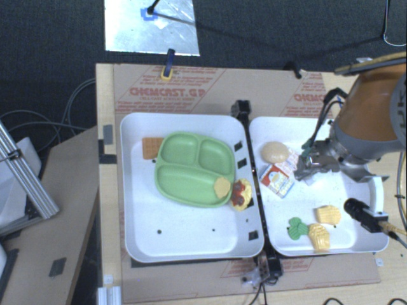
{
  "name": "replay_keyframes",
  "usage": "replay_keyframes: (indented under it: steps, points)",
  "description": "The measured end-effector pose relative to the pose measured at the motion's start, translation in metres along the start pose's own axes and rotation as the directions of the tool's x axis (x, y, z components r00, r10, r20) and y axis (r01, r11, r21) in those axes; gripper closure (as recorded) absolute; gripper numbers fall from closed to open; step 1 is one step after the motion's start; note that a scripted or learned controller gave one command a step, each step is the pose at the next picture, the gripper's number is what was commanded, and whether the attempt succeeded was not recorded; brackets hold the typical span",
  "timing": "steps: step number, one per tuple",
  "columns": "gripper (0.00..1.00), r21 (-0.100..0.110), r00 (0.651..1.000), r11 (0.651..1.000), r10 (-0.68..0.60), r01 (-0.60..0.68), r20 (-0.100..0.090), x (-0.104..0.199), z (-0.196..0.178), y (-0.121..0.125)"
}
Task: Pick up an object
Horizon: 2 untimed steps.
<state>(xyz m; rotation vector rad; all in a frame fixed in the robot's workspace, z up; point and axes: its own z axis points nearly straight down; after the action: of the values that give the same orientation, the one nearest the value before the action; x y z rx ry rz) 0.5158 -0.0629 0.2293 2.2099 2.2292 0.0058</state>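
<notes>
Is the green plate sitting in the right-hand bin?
No, the green plate lies in the left bin, while the right bin holds small food items.

the only lettering that reads clearly is on the brown protective sheet (191, 88) lying under the two bins on the tabletop. along its far edge, left of the middle, red capitals spell "chemcast gp", with smaller red lines above and below that are too fine to make out. the same red print shows again at the far right of the sheet, slanted and partly cut off by the arm, and faintly along the near edge. the small carton (277, 180) in the right bin carries a printed picture and markings too small to read.
</notes>
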Motion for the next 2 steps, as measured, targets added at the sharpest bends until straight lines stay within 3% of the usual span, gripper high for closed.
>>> replay_keyframes:
  steps: [1,2]
  points:
    - [1.0,0.001,1.0,1.0,-0.001,0.001,-0.001,0.036,0.01,0.042]
    - [1.0,-0.002,1.0,1.0,0.0,0.0,0.0,0.057,-0.004,0.087]
